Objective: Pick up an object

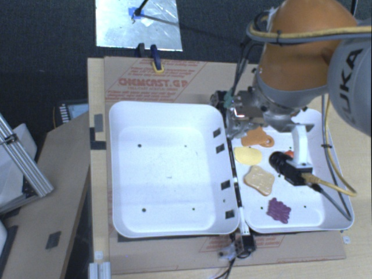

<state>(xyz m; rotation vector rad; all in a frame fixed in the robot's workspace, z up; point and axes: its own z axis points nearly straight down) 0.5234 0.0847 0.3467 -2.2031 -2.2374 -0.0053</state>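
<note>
Overhead camera view: two white bins side by side on the surface. In the right bin [334, 205], the tool [241, 116] sits at its eleven o'clock corner; its grip cannot be told. An orange piece [257, 138], yellow disc [248, 155], toast slice [260, 180] and purple grapes [279, 210] trail toward six o'clock.
</note>
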